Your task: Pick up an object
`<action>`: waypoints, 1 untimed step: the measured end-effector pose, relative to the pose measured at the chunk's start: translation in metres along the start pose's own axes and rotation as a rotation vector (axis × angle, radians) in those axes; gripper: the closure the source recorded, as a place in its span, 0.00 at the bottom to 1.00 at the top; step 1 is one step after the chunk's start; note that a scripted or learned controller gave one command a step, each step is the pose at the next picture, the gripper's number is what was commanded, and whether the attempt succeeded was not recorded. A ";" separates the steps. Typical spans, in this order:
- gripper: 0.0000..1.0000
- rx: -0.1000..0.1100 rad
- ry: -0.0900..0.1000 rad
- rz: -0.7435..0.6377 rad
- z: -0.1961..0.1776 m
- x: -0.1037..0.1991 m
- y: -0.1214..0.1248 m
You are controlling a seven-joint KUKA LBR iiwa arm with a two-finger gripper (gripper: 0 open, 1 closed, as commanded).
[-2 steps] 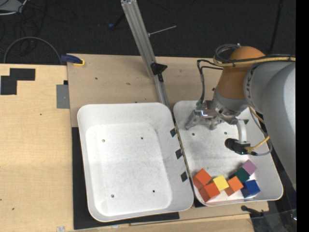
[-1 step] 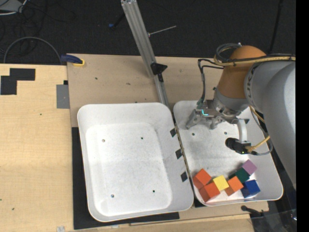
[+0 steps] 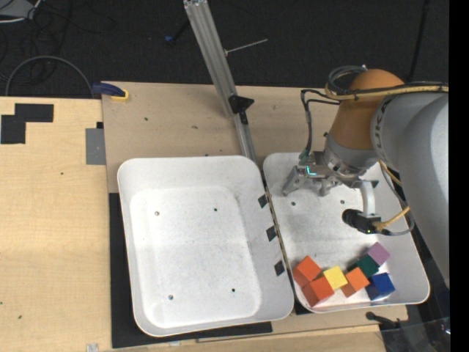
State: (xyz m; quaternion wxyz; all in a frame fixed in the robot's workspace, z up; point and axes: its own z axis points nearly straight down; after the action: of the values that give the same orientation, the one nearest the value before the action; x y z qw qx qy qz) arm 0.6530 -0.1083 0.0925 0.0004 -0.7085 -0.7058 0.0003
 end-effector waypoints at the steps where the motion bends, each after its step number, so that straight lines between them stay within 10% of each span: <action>1: 0.00 0.000 0.000 0.002 0.000 0.000 0.000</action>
State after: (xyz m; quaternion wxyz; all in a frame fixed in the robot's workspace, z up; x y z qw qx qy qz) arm 0.6530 -0.1085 0.0925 0.0003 -0.7091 -0.7051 0.0002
